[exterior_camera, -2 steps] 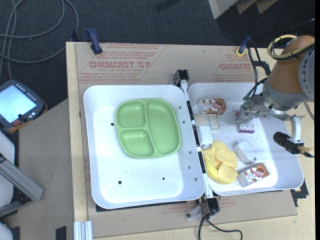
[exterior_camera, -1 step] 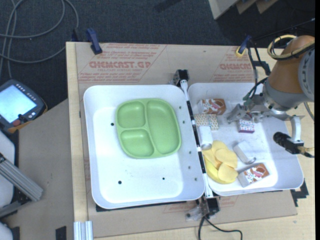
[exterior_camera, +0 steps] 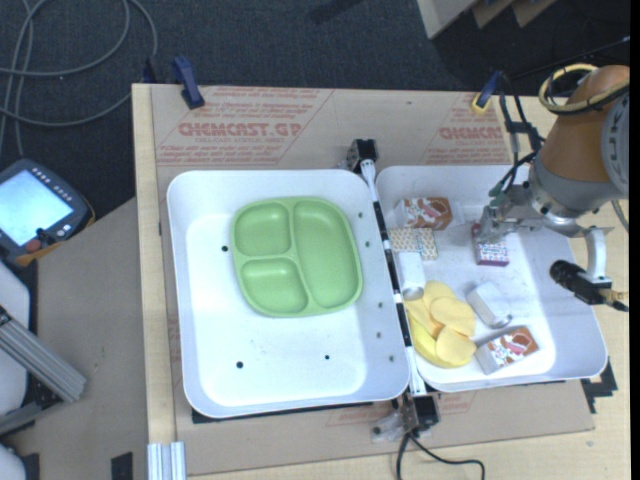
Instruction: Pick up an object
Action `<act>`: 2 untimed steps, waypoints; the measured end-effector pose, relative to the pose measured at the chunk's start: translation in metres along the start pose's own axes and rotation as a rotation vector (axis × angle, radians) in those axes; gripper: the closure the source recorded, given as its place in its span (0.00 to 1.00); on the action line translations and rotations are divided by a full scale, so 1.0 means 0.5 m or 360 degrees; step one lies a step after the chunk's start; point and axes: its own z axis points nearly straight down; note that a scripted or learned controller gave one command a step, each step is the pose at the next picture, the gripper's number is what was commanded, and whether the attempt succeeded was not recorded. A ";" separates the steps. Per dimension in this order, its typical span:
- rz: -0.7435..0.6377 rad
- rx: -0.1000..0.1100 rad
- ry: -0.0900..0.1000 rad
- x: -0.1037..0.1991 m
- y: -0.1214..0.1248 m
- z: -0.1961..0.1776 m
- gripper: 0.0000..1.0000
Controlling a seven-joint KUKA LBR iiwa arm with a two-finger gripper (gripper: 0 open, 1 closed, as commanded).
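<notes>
My gripper [exterior_camera: 490, 226] hangs over the back of the right bin [exterior_camera: 560, 368], reaching in from the right. Just below it lies a small pink and white packet [exterior_camera: 492, 254]; whether they touch I cannot tell. A red and white snack packet [exterior_camera: 427, 211] lies at the bin's back left, with a checkered cracker [exterior_camera: 413, 242] in front of it. Yellow plastic banana pieces [exterior_camera: 445, 326] sit at the front left. A grey bar [exterior_camera: 487, 303] and a red and white wrapper [exterior_camera: 510, 348] lie near the front.
The left bin [exterior_camera: 200, 298] holds a green three-compartment plate [exterior_camera: 297, 255]. A white tube [exterior_camera: 410, 273] lies along the divider between the bins. Blue clamps [exterior_camera: 186, 80] grip the board's back edge.
</notes>
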 end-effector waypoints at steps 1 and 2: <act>0.0001 0.0000 0.0000 0.000 0.000 0.000 0.00; -0.0001 0.0023 0.0011 -0.016 0.036 0.054 0.00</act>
